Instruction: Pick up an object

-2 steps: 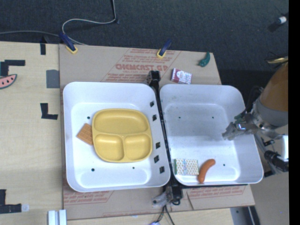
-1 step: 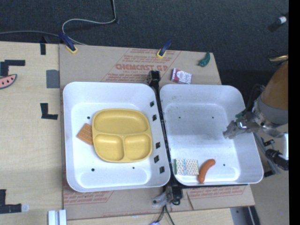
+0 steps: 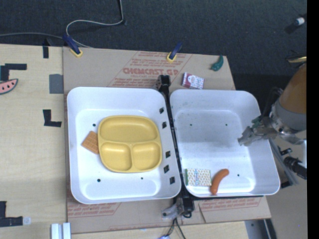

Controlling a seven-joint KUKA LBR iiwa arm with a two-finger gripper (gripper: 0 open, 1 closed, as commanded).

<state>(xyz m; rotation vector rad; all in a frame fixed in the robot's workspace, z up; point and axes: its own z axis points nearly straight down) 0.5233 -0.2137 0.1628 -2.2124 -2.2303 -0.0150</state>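
A small orange sausage [image 3: 219, 180], curved and glossy, is lying in the right bin [image 3: 214, 103], below and left of the pincer [image 3: 247, 137]. Beside it is lying a speckled packet [image 3: 198, 177]. The pincer is hanging over the bin's right wall, seemingly holding nothing; whether it is open, I cannot tell. Far left, the other bin [image 3: 79, 133] is holding a yellow divided plate [image 3: 130, 143] over a cracker [image 3: 90, 143].

Even, fairly bright overhead light washes the 2 white bins [image 3: 219, 101] nearly to glare, with only faint shadows (softest beneath the yellow plate [image 3: 130, 143]). The whole picture is slightly soft and grainy, and the dark floor [image 3: 199, 14] at the top stays dim.
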